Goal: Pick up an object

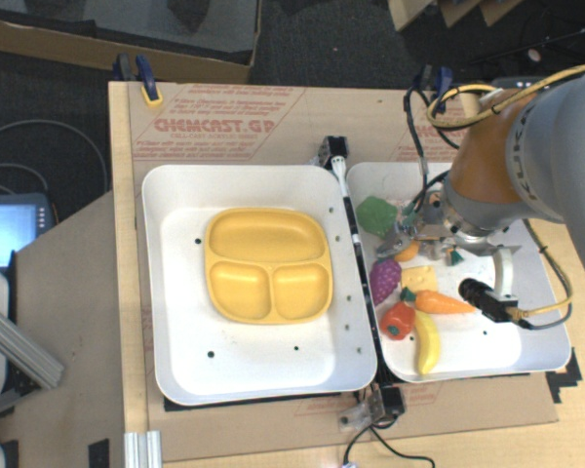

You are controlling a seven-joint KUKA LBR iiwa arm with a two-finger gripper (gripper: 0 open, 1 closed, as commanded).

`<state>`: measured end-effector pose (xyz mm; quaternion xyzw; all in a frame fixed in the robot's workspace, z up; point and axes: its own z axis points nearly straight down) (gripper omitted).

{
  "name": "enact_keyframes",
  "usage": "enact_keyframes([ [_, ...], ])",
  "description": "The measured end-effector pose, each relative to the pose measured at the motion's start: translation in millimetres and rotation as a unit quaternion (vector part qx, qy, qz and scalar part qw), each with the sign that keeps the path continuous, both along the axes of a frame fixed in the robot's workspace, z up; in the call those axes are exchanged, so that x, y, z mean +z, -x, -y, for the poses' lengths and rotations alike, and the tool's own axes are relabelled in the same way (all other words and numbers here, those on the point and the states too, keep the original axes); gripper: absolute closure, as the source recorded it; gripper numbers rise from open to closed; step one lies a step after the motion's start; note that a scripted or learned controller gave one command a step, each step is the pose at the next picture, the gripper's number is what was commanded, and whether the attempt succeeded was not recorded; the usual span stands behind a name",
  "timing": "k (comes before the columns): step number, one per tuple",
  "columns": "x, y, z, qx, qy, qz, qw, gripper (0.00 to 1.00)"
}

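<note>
The right bin holds several toy foods. A green piece lies at its back left, and a purple bunch of grapes rests against the left wall. A pale yellow cheese wedge, an orange carrot, a red tomato-like piece and a yellow banana lie toward the front. The gripper hangs low over the bin's middle, just above the cheese and a small orange piece. The wrist hides its fingers.
The left bin carries a yellow divided plate. A black divider with clamps runs between the bins. The grey arm with its orange band covers the right bin's back. Cables loop over the right side.
</note>
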<state>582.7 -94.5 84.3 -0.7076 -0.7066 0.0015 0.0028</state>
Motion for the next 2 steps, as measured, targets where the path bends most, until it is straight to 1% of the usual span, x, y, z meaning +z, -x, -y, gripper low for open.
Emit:
enact_keyframes([
  [1,11.9,-3.4,0.1,0.001,0.0006,0.004,1.0000,1.00],
  [2,106.4,6.9,-78.9,0.005,-0.0005,0.008,1.0000,1.00],
])
